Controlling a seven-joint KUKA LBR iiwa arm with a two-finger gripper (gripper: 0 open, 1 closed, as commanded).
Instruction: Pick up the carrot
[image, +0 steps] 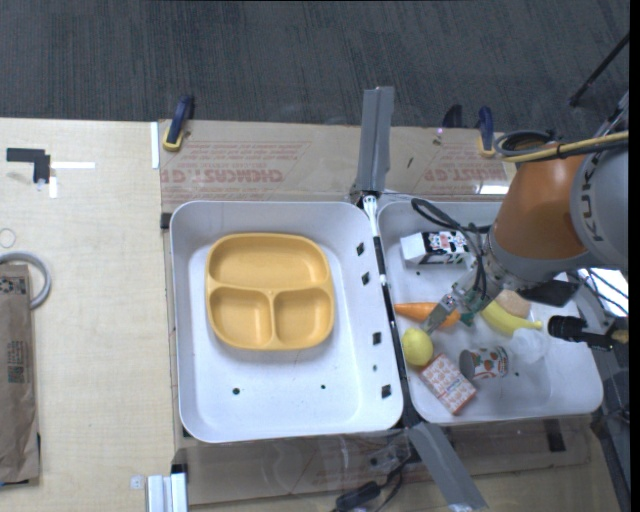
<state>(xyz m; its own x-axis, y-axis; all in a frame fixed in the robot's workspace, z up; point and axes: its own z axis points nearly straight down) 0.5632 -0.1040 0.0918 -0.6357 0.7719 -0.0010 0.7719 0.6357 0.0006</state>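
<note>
The carrot (415, 311) lies in the right bin (570, 398) near its left wall, thin end pointing left. My gripper (455, 308) is low over the carrot's thick right end, which it partly covers. The grey arm with its orange band (535, 215) reaches in from the right above it. The carrot still looks level with the bin floor.
Crowded round the carrot are a lemon (418, 346), a banana (505, 318), a small can (485, 363), a red patterned packet (447, 385) and a white carton (437, 247). The left bin (182, 330) holds a yellow divided plate (270, 290).
</note>
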